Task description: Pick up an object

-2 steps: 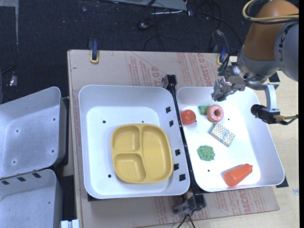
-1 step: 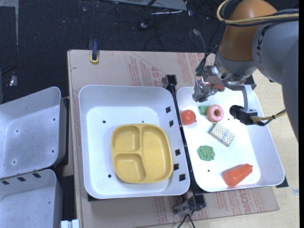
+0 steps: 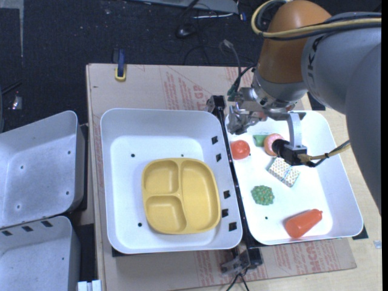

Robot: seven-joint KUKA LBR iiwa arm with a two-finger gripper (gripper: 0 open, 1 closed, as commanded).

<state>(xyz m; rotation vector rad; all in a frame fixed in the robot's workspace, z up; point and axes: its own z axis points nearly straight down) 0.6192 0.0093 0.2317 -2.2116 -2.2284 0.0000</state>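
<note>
The objects lie scattered in the right bin (image 3: 342,180), the one the arm (image 3: 339,47) leans over. Taking the red ball (image 3: 240,149) as the marker, near that bin's left wall: just beyond it, toward the far wall, hangs the gripper (image 3: 242,121), a tangle of dark metal and cable under the orange band (image 3: 290,32) of the wrist. From where I stand I cannot tell how it is set, and I see nothing caught in it.

To the right of the red ball sit a small green piece (image 3: 260,140) and a pink rounded thing (image 3: 274,144), touching or nearly so. Past those, a grey bracket (image 3: 295,132) with a black fitting at its foot reaches down from the arm. Right of the ball and a bit nearer me rests a little checkered block (image 3: 284,172), tilted. Closer to me than the ball is a bumpy green lump (image 3: 262,194), and farther out toward the near right corner lies an orange-red carrot shape (image 3: 302,222), set at a slant.

Left of the red ball, across the divider between the bins, the left bin (image 3: 115,138) holds a yellow divided plate (image 3: 181,194) with three compartments, lying flat. Both bins rest on a brown board (image 3: 151,80).
</note>
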